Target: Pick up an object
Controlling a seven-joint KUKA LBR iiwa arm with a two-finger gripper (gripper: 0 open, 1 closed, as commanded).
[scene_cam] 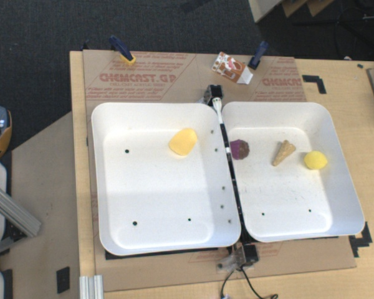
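Observation:
A pale yellow rounded object (183,142) lies in the left bin (118,229), toward its upper right. In the right bin (343,204) a dark purple object (239,149) rests against the left wall, a tan cone-shaped piece (283,152) lies near the middle, and a bright yellow ball-like object (315,161) sits to the cone's right.
A small red and white packet (231,67) lies on the cardboard sheet (174,73) behind the bins. Blue clamps (122,50) (258,55) hold the sheet's far edge. A black divider strip (227,161) runs between the bins.

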